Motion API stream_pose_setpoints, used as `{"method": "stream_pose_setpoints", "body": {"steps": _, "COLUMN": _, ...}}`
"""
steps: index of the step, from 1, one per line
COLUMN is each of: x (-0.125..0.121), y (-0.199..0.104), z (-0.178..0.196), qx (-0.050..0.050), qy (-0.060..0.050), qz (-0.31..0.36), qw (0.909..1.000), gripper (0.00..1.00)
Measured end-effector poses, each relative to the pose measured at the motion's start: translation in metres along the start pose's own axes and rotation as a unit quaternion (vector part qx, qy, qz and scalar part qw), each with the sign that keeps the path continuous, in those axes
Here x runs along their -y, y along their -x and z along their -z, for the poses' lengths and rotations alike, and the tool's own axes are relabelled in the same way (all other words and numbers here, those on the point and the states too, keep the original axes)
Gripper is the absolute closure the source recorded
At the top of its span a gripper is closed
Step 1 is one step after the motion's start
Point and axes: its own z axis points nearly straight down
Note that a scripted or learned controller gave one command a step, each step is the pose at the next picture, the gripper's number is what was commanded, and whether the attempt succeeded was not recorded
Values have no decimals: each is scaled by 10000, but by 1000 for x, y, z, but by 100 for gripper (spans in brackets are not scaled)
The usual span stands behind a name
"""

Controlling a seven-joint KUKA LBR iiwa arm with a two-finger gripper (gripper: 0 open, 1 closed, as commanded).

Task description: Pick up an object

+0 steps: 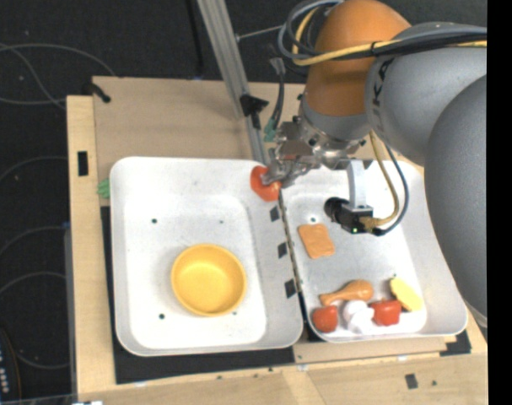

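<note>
My gripper [272, 175] hangs over the far end of the ridge between the two white bins. A small round red object [262, 184] sits between its fingertips, and the fingers are shut on it. The red object appears raised just above the rims, over the inner edge of the left bin [137, 226]. The grey arm with its orange band comes in from the upper right and hides the far part of the right bin [433, 310].
A yellow bowl [208, 278] lies in the left bin. The right bin holds an orange flat slab [316, 241], a tan drumstick [348, 293], a yellow piece [406, 294], two red pieces [325, 317] and a white piece [355, 315]. A slanted metal post [226, 49] stands behind.
</note>
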Motion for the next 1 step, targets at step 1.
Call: {"method": "stream_pose_setpoints", "body": {"steps": 1, "x": 19, "y": -50, "z": -12, "qx": -2, "qy": 2, "qz": -17, "qw": 10000, "gripper": 100}}
